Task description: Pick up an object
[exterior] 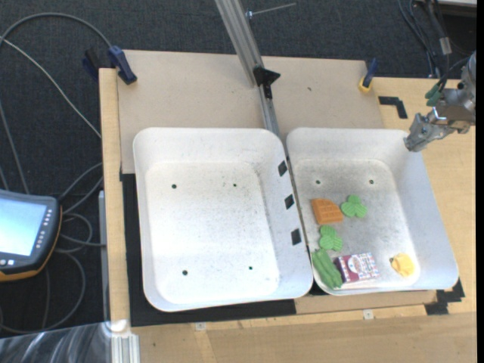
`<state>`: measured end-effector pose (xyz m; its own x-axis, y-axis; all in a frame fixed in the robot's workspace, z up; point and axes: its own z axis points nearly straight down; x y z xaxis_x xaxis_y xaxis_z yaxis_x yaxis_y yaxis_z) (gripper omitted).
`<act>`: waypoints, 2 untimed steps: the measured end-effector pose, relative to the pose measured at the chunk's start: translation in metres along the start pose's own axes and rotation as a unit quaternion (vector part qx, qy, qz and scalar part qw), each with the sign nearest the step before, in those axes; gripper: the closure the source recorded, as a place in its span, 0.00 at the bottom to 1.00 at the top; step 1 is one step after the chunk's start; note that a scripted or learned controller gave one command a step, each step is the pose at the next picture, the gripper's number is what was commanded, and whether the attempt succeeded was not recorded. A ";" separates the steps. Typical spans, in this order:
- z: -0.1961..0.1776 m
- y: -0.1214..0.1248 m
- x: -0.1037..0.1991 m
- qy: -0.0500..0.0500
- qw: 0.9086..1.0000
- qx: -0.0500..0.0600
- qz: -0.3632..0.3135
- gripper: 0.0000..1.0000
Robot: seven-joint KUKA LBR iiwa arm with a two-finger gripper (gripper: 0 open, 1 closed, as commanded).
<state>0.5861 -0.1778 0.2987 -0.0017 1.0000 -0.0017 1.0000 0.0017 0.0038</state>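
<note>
Wooden counter, two white bins. Gripper at right bin rim; finger spacing unclear, apparently empty. Toys cluster below-left, ungrasped.

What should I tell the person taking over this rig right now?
Pincer: hangs over the far right corner of the right bin, with nothing seen between its tips; whether it is open or shut cannot be told.
Things: all lie in the right bin's near half. Orange block and green clover-shaped piece mid-bin; a second green piece below them; long green piece at the near left edge, beside a pink and white packet; yellow piece near the right wall.
Done: nothing lifted.
Left: choose one thing, descend, grip, raise.
</note>
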 end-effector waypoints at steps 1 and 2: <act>0.002 -0.017 0.051 0.002 1.000 0.003 -0.002 1.00; 0.019 -0.027 0.112 0.003 1.000 0.004 -0.003 1.00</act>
<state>0.5590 -0.0662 0.2790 -0.0070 1.0000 0.0039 1.0000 0.0070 -0.0037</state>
